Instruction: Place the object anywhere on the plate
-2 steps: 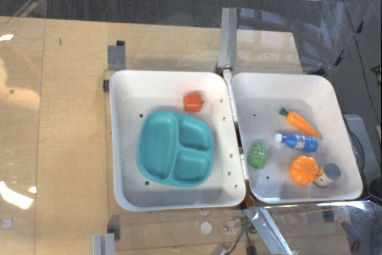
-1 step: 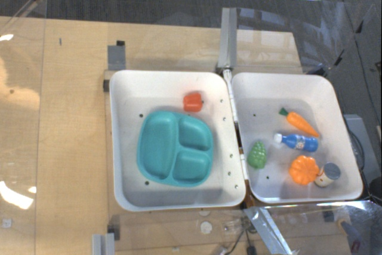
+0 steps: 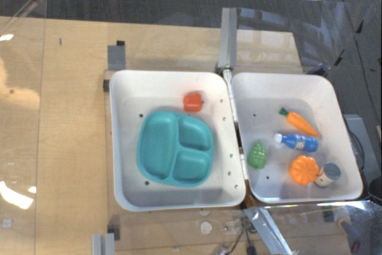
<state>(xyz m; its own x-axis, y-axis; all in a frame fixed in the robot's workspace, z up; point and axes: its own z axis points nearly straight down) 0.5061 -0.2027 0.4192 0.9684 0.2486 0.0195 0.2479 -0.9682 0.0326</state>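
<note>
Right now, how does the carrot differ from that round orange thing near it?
The carrot is long and tapered with a green tip; the orange pumpkin is squat, round and ribbed. The carrot lies farther back in the right bin, the pumpkin nearer the front, beside a small can. Both are orange toys.

Glossy teal plastic plate (image 3: 175,148), smooth white plastic bins (image 3: 122,128), matt wooden bench (image 3: 65,128)

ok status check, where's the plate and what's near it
Teal plate in left bin, nothing on it. Small red object beside its far edge, off the plate. Carrot, blue bottle, green item in right bin.
</note>
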